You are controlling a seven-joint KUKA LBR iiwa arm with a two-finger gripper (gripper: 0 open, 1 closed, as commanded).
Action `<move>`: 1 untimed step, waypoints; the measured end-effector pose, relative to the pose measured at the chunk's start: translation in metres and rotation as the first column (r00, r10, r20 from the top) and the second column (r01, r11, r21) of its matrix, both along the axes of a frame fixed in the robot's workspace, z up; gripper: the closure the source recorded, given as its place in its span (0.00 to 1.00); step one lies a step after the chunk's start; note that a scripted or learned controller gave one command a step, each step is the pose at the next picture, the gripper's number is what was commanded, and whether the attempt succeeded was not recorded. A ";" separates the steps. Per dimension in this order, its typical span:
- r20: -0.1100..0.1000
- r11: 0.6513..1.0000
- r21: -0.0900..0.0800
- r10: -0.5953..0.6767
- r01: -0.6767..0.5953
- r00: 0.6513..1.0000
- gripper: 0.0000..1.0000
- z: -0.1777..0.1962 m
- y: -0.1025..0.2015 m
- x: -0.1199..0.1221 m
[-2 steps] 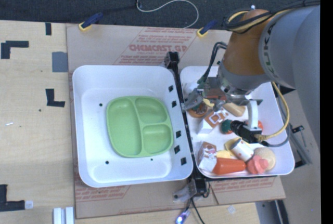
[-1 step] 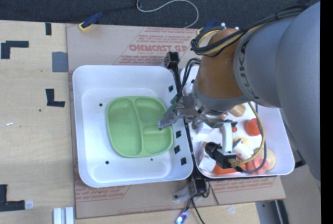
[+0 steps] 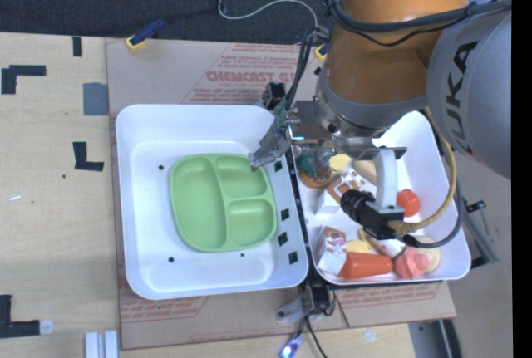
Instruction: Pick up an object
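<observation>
The arm [image 3: 432, 57] rises closest to the lens, its orange band a bulging dome at upper right with grey casing beside it, and it hangs over the right bin. Beneath it the tabletop [image 3: 50, 182] spreads pale wood with black marks, and a brown cardboard sheet [image 3: 224, 78] printed in red lies under both bins.

The left bin [image 3: 137, 265] is white and shallow and holds a light green divided plate [image 3: 223, 200], with one long compartment on its left side and two smaller ones on its right. The plate lies flat near the bin's middle, tilted slightly in plan, and its upper right corner sits just beside the dividing wall.

The right bin [image 3: 449, 165] is largely covered by the arm. Along its lower edge lie toy foods close together: an orange-red carrot-like piece [image 3: 366, 266], a pink lump [image 3: 413, 263] touching it on the right, and a small red round piece [image 3: 407, 201] higher up. A yellow piece [image 3: 340, 162] and a round brown-rimmed item [image 3: 314, 174] lie near the wall between the bins.

The claw [image 3: 293, 134] reaches down at that wall, above the plate's upper right corner; whether it is wide or narrow cannot be told, and nothing is seen held in it.

A black cable [image 3: 249, 12] loops across the dark floor above.
</observation>
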State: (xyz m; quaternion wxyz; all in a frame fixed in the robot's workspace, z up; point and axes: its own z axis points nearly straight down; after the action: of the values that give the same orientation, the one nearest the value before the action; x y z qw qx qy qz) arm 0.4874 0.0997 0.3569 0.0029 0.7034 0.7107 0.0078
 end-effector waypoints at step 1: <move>0.003 1.000 -0.003 -0.007 0.007 1.000 0.00 0.187 0.013 0.027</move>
State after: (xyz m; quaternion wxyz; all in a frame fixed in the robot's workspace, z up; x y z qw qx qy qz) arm 0.5142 0.1127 0.5442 0.0049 0.7058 0.7084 0.0079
